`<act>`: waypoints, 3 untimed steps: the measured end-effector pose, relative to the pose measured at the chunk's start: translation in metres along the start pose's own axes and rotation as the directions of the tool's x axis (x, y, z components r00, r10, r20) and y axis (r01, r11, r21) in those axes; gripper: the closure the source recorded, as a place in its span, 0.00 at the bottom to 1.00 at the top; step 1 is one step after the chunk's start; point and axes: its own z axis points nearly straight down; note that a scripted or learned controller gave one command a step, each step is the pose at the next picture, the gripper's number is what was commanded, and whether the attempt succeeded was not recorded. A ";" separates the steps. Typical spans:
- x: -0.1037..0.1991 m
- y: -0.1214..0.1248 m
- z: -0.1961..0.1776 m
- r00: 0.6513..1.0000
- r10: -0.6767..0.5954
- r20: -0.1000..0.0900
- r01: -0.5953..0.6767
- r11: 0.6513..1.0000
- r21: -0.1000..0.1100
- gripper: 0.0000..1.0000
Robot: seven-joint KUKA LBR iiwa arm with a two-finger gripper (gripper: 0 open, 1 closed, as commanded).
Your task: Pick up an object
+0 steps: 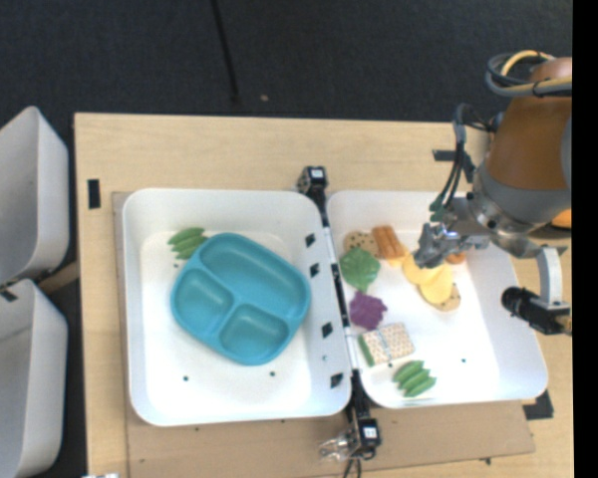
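Green leaf (186,239): far left of the pincer, in the left bin (140,366), touching the blue tray's upper-left edge.
Blue tray (240,297): well left of the pincer, three compartments.
Green lump (359,267): left of the pincer, purple piece (367,311) just below it.
Patterned block (388,344): down-left, green pod (414,377) below it.
Pincer (431,252): low over the right bin (508,366); can't tell whether it grips.
Yellow pieces (434,281): right beneath the pincer tips.

Robotics lab bench.
Plywood bench (229,152) bearing two white bins (140,297), industrial arm (523,157) over toy food, dark carpet floor (279,38).
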 end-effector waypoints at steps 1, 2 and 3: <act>0.048 0.003 -0.003 1.000 0.000 0.000 0.000 1.000 0.003 1.00; 0.094 -0.001 0.012 1.000 0.001 0.000 -0.001 1.000 0.003 1.00; 0.155 0.007 0.008 1.000 -0.002 -0.001 0.002 1.000 0.002 1.00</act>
